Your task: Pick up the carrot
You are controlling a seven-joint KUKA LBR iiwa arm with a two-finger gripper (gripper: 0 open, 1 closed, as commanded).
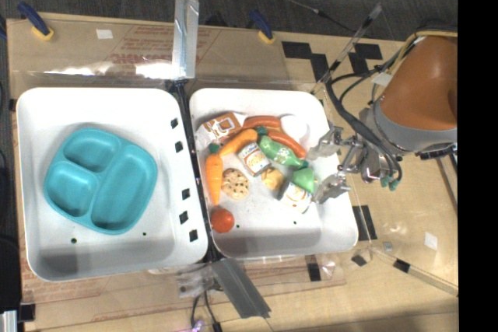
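The carrot (212, 176), orange with a small green top, lies along the left wall of the right bin (264, 241), pointing toward the front. My gripper (327, 166) hovers at that bin's right edge, well to the right of the carrot. It is open, and nothing sits between its fingers (325, 142). A green toy vegetable (305, 179) lies just to the left of the lower finger.
Around the carrot lie a cookie (234, 183), a red tomato (222, 220), a second orange piece (240, 141), a small can (253, 158), a hot dog (272, 125) and other toy foods. The left bin (47, 245) holds a teal divided plate (99, 179).
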